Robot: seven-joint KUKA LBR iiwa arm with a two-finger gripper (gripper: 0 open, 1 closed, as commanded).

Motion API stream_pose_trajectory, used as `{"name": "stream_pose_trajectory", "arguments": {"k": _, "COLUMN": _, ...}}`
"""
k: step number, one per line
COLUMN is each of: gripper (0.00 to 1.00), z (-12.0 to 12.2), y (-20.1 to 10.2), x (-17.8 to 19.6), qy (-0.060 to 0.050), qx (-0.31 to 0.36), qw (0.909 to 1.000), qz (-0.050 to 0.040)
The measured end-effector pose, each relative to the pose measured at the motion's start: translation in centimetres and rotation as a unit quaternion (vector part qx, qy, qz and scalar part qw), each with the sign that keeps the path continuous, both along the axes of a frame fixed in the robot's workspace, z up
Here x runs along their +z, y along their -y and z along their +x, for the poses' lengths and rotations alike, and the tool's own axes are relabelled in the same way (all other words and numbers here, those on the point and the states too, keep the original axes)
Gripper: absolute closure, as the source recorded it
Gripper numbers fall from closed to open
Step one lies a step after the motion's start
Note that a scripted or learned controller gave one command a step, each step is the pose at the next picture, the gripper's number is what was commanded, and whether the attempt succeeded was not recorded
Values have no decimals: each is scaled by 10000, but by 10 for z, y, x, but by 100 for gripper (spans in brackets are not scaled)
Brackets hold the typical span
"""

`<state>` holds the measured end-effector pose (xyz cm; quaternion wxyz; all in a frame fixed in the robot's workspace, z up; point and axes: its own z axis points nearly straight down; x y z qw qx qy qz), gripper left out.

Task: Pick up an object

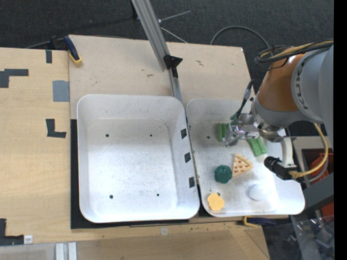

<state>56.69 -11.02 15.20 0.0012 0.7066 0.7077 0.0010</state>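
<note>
- Left bin: shallow, white.
- Right bin: holds all the objects.
- Arm: reaches over the right bin.
- Gripper: low over a green block; finger opening and any grasp cannot be told.
- Pizza slice, dark green piece, yellow piece: near the front edge.

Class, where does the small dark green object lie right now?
The dark green object lies in the right bin, left of the waffle-patterned wedge and above the yellow piece.

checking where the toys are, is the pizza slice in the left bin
No, the pizza slice lies in the right bin, beside the dark green piece.
</note>
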Motion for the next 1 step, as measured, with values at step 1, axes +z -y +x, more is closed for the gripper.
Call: {"name": "stream_pose_trajectory", "arguments": {"k": 1, "gripper": 100, "z": -6, "y": -8, "x": 55, "qy": 3, "qx": 3, "qw": 10000, "qz": 0}}
